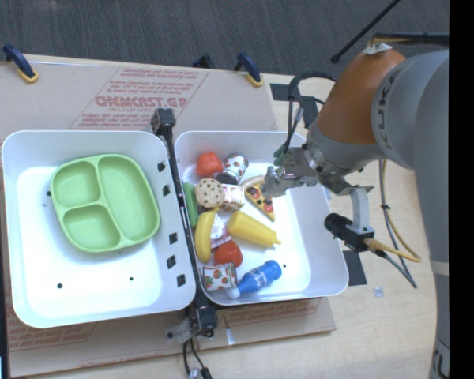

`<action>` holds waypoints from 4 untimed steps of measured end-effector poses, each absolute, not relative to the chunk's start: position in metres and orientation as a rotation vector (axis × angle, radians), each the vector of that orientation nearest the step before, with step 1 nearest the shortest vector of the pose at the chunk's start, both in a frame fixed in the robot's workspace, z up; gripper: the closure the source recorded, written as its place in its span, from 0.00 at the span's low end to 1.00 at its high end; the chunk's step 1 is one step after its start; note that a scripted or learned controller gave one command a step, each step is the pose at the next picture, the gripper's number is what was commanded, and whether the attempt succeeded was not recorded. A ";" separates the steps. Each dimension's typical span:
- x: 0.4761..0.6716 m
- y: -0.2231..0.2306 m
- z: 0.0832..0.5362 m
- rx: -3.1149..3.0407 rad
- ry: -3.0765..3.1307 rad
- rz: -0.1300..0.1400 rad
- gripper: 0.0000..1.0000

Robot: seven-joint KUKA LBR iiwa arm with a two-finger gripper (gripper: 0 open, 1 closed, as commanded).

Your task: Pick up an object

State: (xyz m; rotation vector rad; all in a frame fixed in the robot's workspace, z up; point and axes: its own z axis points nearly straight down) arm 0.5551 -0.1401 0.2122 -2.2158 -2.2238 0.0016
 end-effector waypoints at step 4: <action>0.602 -0.144 0.212 -2.214 -2.224 0.001 1.00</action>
